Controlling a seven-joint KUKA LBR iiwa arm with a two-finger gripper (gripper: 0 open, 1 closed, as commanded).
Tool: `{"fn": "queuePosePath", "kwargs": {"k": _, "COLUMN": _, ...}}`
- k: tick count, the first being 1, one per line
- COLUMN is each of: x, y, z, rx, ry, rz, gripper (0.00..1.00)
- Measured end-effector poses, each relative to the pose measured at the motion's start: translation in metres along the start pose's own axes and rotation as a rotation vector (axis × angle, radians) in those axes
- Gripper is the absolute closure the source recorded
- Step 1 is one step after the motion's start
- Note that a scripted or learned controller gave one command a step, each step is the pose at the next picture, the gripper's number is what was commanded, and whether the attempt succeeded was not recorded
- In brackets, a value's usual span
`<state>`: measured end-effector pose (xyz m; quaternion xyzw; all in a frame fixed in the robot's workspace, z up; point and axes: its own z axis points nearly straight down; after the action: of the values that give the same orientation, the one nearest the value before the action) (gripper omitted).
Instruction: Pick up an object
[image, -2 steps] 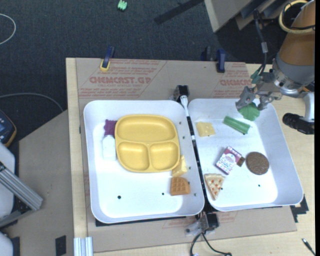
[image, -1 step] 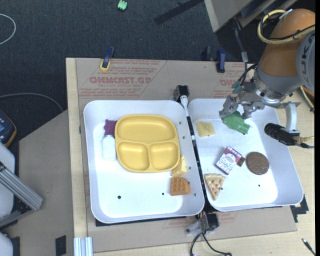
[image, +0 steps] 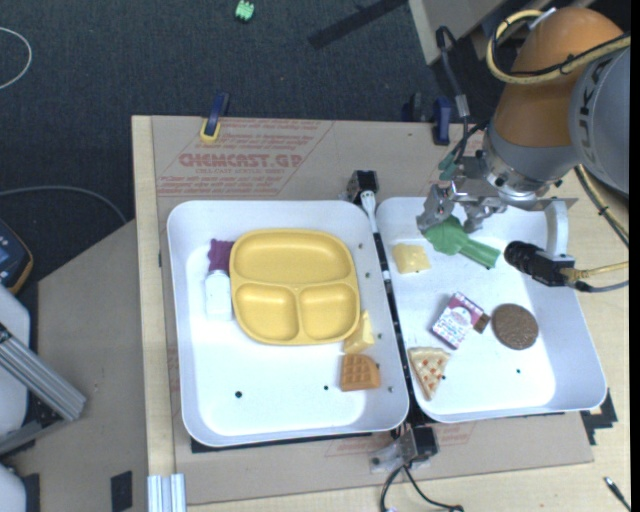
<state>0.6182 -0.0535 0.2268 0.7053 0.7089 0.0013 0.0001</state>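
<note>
Status: grasp attempted, lift not confirmed. Gripper (image: 447, 212) sits low at the upper left of the right bin (image: 575, 345), directly over a green toy (image: 462, 242). Fingers' opening cannot be told. Toy apparently touches the bin floor; lifting remains.

the grey arm (image: 560, 90) reaches in from the right, its hand (image: 445, 212) low, fingers around something green.

Red print reading "CHEMCAST G.P" runs across the brown board (image: 250, 150) behind the two bins.
</note>
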Motion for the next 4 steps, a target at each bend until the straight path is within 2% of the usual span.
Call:
{"fn": "queuePosePath", "kwargs": {"k": 1, "x": -0.014, "y": -0.018, "z": 0.006, "rx": 0.006, "ry": -0.001, "rz": 0.007, "gripper": 1.0}}
{"fn": "queuePosePath", "kwargs": {"k": 3, "x": -0.019, "y": -0.009, "z": 0.004, "rx": -0.001, "ry": -0.002, "rz": 0.006, "gripper": 1.0}}
{"fn": "queuePosePath", "kwargs": {"k": 4, "x": -0.007, "y": 0.0, "z": -0.001, "rx": -0.002, "ry": -0.002, "rz": 0.003, "gripper": 1.0}}
